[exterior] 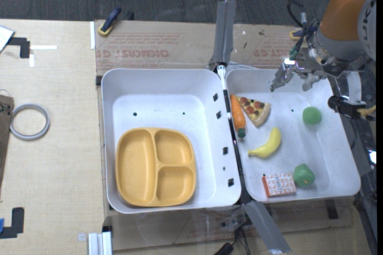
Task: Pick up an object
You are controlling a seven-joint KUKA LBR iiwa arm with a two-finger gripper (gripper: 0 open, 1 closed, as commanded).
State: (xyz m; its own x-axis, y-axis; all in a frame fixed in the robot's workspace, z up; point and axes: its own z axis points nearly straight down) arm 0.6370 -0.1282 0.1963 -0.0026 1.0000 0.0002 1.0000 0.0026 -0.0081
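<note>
Sitting in left bin (119, 92), yellow divided plate (157, 166) is lying flat, apart from graspable items. Crowding right bin (344, 146) are candidates: carrot (238, 115) along dividing wall, pizza slice (255, 110) touching it, banana (267, 144) mid-bin, red-and-white carton (279, 184) at front beside green pepper-like fruit (304, 175), green ball (312, 116) toward right. Hovering over bin's back edge, gripper (294, 76) is carrying nothing; jaws appearing spread, likely ready to descend.
</note>
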